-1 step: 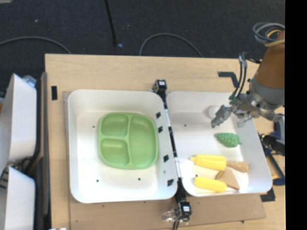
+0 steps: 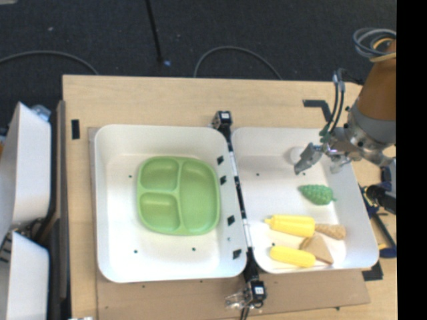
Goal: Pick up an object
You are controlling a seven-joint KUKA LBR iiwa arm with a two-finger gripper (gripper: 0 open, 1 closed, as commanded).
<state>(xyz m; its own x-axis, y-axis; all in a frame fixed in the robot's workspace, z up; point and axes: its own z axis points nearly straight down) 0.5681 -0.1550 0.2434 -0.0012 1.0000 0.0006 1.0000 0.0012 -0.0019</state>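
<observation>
The arm [image 2: 377, 92] reached in from the right, and its gripper [image 2: 323, 159] hung over the far part of the right bin [image 2: 267, 192]. Its 2 fingers [image 2: 306, 160] stood apart with nothing between them. A green bumpy toy [image 2: 316, 193] lay just near of the gripper, apart from it, on the bin floor. Nearer still lay 2 yellow corn cobs [image 2: 292, 226], one behind the other, with a tan cone [image 2: 331, 231] and a tan wedge [image 2: 320, 249] beside them on the right. A small pale round object [image 2: 294, 155] sat just left of the fingers. The left bin [image 2: 113, 245] held a green divided plate [image 2: 179, 195] with 3 compartments, lying flat near its middle.
</observation>
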